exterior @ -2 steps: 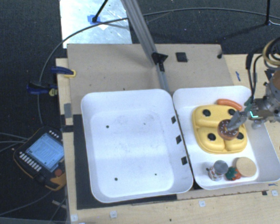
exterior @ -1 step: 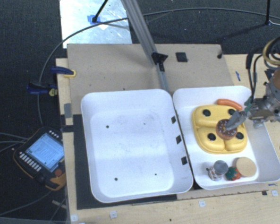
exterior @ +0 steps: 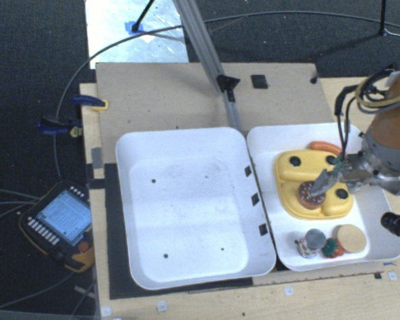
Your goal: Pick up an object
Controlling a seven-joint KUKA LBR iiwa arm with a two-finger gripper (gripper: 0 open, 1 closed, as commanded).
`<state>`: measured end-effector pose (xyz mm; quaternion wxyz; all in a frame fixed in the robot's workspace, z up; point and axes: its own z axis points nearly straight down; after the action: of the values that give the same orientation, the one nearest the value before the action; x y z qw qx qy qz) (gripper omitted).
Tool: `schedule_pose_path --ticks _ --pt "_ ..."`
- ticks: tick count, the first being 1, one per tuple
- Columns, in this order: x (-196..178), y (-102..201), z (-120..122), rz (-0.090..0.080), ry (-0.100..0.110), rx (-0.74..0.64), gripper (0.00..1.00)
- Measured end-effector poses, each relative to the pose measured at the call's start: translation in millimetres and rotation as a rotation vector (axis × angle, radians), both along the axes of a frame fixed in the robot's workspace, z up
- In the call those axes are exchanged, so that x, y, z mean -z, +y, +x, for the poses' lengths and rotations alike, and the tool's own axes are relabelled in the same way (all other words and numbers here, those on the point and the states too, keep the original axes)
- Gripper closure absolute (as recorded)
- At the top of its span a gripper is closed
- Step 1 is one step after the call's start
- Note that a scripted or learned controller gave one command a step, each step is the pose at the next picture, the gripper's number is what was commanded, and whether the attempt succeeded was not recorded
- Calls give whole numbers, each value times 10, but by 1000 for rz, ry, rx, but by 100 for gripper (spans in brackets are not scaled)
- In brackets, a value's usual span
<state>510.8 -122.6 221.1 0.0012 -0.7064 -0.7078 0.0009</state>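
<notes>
A tan bench on dark carpet carries two shallow white bins, seen from the overhead camera. The right bin [exterior: 377,246] keeps every object within the arm's reach: a glossy yellow moulded plastic toy [exterior: 302,170] at its centre, an orange sausage-shaped piece [exterior: 323,146] just behind it, a flat tan disc [exterior: 351,237] and a small grey-and-red cluster [exterior: 318,243] in front. The gripper [exterior: 315,191] is lowered onto the yellow toy's front edge; whether it is clenched or released cannot be told.
</notes>
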Motion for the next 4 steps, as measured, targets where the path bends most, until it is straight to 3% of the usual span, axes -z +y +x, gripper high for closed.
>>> schedule_pose_path --ticks 2,3,4 --pt "1206 28 -98 1 1 0 0" --pt "1080 50 -103 9 9 -4 100" --pt "556 145 -40 -1 -9 -4 100"
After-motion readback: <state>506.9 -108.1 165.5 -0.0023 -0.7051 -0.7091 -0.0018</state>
